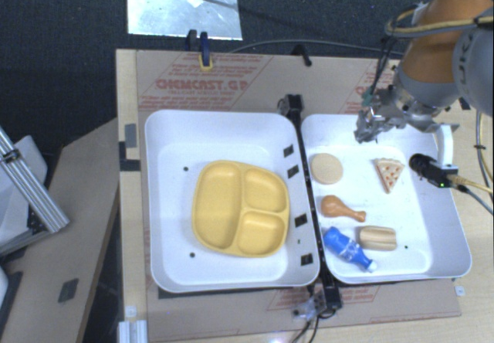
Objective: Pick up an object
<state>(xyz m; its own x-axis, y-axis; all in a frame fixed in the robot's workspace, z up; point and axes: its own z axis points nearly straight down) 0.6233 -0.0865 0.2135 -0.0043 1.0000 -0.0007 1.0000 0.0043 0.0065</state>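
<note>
Claw (369, 130) hangs over the upper rim area of the right-hand shallow white bin (451, 245), at the bin's 12 o'clock, with the grey arm behind it. Whether it is released or clenched cannot be told at this slant; nothing is visible in its grip.

Nearest candidates:
- Orange triangular toy pizza slice (389, 174) lies at the claw's 5 o'clock, near. Its long axis runs 12-to-6, tip toward 6, broad crust edge toward 12.
- Flat round beige cookie-like disc (326, 168) sits at the claw's 7 to 8 o'clock, near. No long axis.

Farther, toward 6 o'clock:
- Brown toy drumstick (341, 208), axis roughly 10-to-4, thin end toward 4.
- Tan wooden cylinder (377, 238), axis 9-to-3.
- Blue toy bottle (346, 248), axis 10-to-4.

Judgement: the slice looks the shortest reach, a short drop toward 5 o'clock.
</note>
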